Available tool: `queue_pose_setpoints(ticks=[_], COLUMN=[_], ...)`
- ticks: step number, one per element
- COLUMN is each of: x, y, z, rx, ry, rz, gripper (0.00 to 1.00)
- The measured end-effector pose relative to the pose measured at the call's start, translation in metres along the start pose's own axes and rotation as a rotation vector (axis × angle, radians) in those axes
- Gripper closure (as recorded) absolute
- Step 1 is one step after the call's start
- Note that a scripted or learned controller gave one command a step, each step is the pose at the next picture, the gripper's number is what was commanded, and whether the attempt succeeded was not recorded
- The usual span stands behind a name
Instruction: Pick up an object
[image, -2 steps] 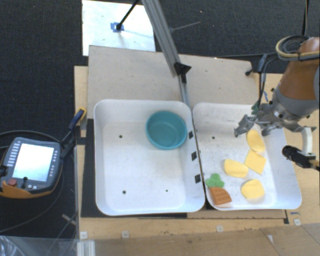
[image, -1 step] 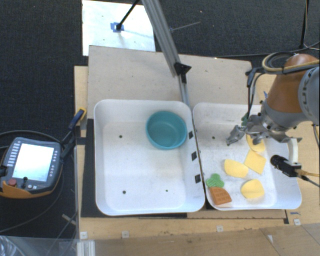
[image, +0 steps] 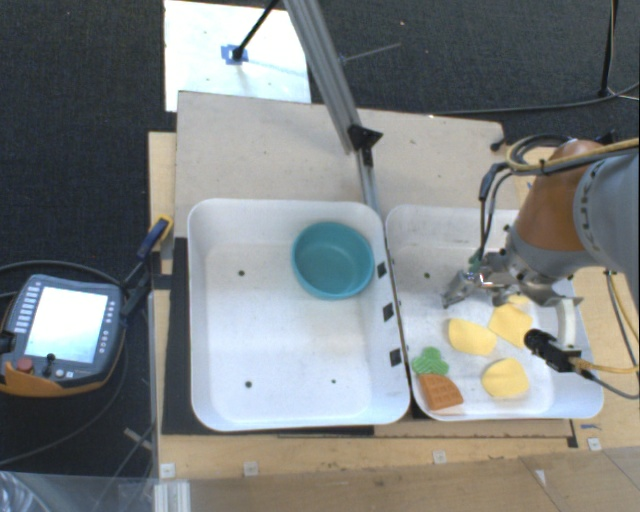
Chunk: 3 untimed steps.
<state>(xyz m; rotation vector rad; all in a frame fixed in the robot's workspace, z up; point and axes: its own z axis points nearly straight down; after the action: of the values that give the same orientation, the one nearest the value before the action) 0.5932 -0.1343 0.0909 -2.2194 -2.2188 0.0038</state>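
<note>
The right bin (image: 430, 240) holds three yellow lumps: one in the middle (image: 471, 337), one further right (image: 510, 324) and one near the front (image: 505, 379). A green piece (image: 431, 360) and an orange block (image: 439, 391) lie at the bin's front left. My gripper (image: 462, 290) hangs low over the right bin, just behind the yellow lumps. Its metal fingers point left and seem spread with nothing between them. A teal bowl (image: 332, 259) sits at the back right of the left bin (image: 230, 330).
A slanted grey pole (image: 335, 85) comes down to the seam between the bins. A teach pendant (image: 62, 327) lies off the bench at the left. A black cable (image: 552, 349) runs by the right bin's edge.
</note>
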Motion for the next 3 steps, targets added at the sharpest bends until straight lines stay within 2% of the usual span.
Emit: queue_pose_setpoints(ticks=[1,2,3], x=[0.000,0.000,0.000], y=[0.000,0.001,-0.006], z=[0.000,-0.010,-0.056], rx=[-0.005,-0.006,-0.008], ry=[-0.001,-0.001,-0.001], rz=[0.000,0.000,0.000], gripper=[0.00,1.00,1.00])
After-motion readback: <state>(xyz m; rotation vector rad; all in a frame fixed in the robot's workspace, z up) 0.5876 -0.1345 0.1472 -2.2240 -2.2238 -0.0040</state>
